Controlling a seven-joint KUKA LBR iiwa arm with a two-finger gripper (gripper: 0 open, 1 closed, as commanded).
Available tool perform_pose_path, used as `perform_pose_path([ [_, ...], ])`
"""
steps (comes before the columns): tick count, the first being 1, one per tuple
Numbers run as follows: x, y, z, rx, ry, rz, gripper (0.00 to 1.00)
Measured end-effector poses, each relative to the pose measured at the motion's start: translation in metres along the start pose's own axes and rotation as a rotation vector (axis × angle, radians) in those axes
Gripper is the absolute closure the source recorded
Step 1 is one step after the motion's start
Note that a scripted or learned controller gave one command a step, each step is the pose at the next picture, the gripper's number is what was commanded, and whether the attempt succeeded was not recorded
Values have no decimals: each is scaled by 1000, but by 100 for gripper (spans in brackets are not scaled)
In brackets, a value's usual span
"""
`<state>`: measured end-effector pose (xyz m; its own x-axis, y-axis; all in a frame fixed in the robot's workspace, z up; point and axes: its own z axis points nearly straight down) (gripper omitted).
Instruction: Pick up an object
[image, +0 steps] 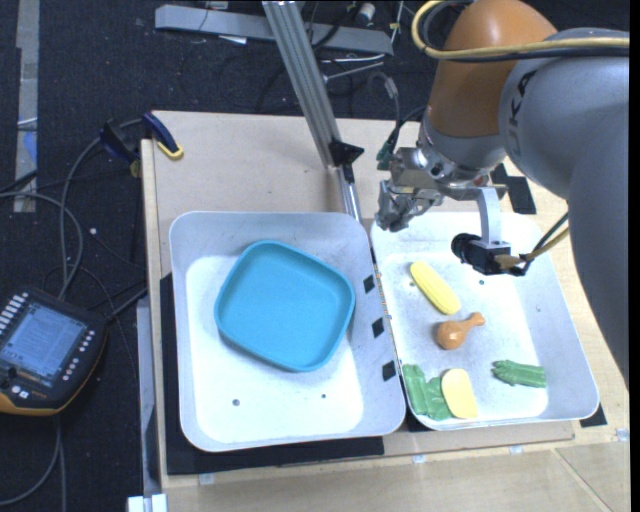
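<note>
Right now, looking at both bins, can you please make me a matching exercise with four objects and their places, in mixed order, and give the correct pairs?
Objects:
1. blue square plastic plate
2. yellow corn-shaped toy
3. orange drumstick-shaped toy
4. small dark green leafy toy

Places:
A. right bin, middle
B. left bin
C. right bin, near its lower right corner
D. right bin, upper part, nearest the end effector

Pairs: 1-B, 2-D, 3-A, 4-C

You find the plate (285, 305) in the left bin (190, 240). The right bin (560, 330) holds the banana (435, 287), with the drumstick (456, 331) just in front of it.
</note>
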<state>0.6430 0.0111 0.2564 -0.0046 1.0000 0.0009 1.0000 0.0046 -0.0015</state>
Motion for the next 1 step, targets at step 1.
perform_pose_path([
  [1,45,11,-1,-1,0,1,100],
])
